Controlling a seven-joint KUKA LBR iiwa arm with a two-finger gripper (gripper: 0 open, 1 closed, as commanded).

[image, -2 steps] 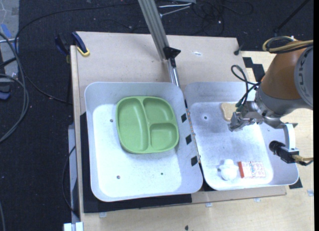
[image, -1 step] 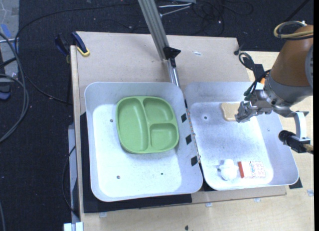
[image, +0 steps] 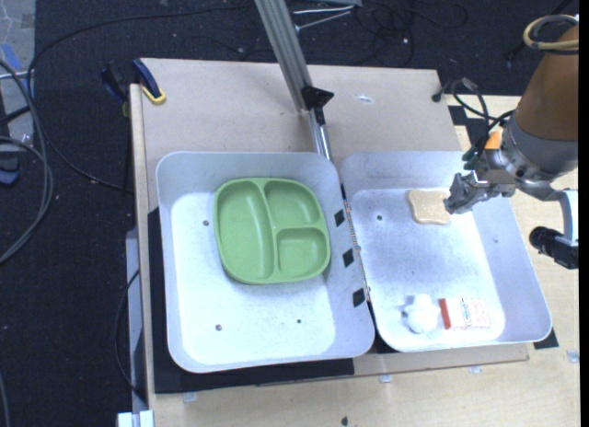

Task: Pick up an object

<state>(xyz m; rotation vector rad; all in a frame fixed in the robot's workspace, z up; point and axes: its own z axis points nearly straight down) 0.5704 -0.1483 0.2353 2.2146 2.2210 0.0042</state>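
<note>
1. Over the right bin [image: 515, 259], near its far rim, we see the gripper [image: 457, 199] reaching in from the right, its tip at the right edge of a tan slice [image: 428, 206]; we cannot tell whether it touches.
2. We cannot tell whether the claw is spread or pressed together: the tip is dark and small, and nothing shows between the fingers.
3. We find the slice flat on the bin floor close to the far wall, with little room behind it and a wide bare floor in front and to its left.
4. Along the near rim of the same bin we count a white lump [image: 421, 314] and, just beside it on the right, a red and white packet [image: 466, 313]; both lie well apart from the slice.
5. We count two bins side by side, their inner edges meeting at the middle.
6. We see one green tray [image: 272, 230] with three compartments in the left bin [image: 189, 259], toward its far half, with bare floor in front of it and to its left.
7. We count three loose things in the right bin and one in the left.
</note>
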